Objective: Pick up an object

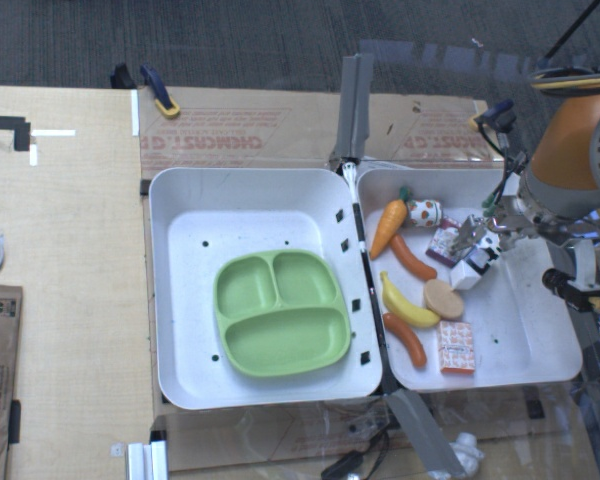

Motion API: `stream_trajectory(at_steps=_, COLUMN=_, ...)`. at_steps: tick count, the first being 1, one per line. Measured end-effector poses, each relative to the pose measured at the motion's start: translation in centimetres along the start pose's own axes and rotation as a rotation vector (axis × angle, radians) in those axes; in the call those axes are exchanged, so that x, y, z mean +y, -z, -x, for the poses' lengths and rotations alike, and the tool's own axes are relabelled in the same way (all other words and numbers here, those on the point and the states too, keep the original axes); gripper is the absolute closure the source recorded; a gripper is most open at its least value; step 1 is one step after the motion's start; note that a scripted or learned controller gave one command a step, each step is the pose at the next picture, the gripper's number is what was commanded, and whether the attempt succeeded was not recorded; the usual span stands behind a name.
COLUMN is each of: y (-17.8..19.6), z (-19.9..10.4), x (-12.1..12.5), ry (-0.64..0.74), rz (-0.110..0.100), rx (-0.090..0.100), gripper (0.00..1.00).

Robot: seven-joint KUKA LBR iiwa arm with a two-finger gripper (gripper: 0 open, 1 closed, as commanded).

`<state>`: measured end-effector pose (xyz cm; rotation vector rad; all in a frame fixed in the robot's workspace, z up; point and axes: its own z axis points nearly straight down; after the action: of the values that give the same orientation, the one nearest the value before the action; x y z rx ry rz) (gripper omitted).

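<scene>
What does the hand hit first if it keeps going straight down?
Most likely the small purple-and-white box right under the hand, in the right bin. Depth is unclear; it may already touch it.

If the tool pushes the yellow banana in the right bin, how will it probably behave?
The curved yellow toy banana looks like smooth moulded plastic, so it is probably stiff, light and somewhat slippery. Its bend suggests it would pivot rather than roll. It lies close to the round tan disc and the red sausage, so a push may shift them.
</scene>
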<state>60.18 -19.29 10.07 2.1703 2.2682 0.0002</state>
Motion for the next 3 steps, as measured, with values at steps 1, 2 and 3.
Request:
stream_trajectory(at_steps=1, y=1.0, z=0.1, x=0.1, ry=-0.002, rz=0.003, rx=0.000, gripper=1.00)
stream_trajectory(at_steps=2, y=1.0, z=0.0, x=0.1, ry=-0.003, rz=0.003, rx=0.000, gripper=0.00)
stream_trajectory(at_steps=3, y=-0.8, z=-3.8, x=-3.1, ry=0.003, rz=0.000, rx=0.000, gripper=0.00)
